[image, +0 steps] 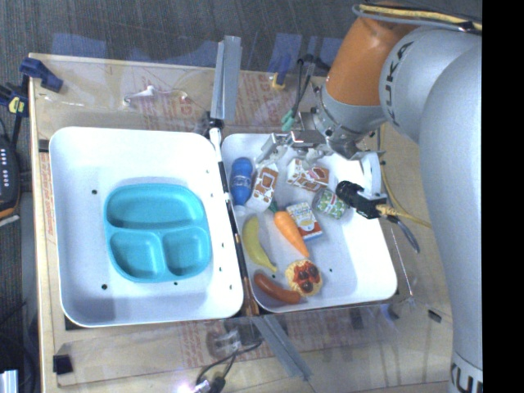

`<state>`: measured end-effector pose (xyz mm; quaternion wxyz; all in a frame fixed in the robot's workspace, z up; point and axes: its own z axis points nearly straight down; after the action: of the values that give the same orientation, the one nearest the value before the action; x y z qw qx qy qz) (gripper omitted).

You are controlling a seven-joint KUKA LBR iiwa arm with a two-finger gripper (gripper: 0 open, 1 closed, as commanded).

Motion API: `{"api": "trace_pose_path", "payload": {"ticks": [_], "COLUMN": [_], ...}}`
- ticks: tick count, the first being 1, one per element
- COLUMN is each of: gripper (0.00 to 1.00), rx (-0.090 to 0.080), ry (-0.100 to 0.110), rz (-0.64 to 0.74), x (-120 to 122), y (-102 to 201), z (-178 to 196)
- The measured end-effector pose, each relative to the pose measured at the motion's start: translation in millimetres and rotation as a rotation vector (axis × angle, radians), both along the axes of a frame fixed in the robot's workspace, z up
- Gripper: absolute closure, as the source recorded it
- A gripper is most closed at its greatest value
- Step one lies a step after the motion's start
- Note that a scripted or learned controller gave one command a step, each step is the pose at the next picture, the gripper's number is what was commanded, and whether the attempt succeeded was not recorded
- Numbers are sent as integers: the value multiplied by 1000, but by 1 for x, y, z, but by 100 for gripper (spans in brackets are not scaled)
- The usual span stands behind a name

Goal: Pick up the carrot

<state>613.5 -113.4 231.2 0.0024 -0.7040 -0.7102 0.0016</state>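
Note:
The carrot [290,231] is orange with a small green top. It lies slantwise in the middle of the right bin [370,260], its thick end toward the far side, beside a small printed packet [304,218]. My gripper [286,143] hangs over the bin's far edge, well beyond the carrot and apart from it. It is open with nothing between its fingers. The grey arm with its orange band [364,51] reaches in from the upper right.
Around the carrot lie a banana [258,246], a sausage [277,290], a small tart [304,277], a blue object [241,180] and several snack packets [309,176]. The left bin [74,162] holds a teal divided tray [157,229].

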Motion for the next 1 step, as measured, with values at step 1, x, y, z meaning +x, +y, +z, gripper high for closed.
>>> {"api": "trace_pose_path", "payload": {"ticks": [1], "gripper": [0], "rx": [2], "ry": [-1], "rz": [331], "x": [-62], "y": [-46], "z": [-91]}}
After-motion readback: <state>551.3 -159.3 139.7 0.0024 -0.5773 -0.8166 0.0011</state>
